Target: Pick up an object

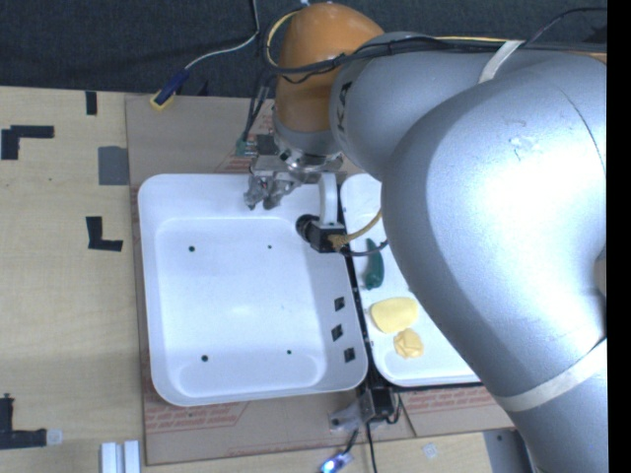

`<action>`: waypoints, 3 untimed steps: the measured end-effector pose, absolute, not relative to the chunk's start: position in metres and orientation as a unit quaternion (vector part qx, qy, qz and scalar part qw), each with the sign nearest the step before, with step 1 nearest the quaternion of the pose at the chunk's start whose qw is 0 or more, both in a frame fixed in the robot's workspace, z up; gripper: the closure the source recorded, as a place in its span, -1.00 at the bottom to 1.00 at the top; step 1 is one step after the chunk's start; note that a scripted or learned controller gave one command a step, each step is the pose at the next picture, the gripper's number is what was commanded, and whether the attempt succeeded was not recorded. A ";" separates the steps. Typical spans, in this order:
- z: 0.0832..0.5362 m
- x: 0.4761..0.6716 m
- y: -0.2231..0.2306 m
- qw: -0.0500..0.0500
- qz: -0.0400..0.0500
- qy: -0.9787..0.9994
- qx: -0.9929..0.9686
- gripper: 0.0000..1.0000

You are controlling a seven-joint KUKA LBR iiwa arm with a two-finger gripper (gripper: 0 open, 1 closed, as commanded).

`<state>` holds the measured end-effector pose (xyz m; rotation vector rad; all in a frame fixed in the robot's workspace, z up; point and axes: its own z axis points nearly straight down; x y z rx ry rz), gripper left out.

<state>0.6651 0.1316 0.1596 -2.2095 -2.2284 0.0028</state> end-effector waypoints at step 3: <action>0.198 0.668 0.093 0.000 0.001 -0.708 -0.706 1.00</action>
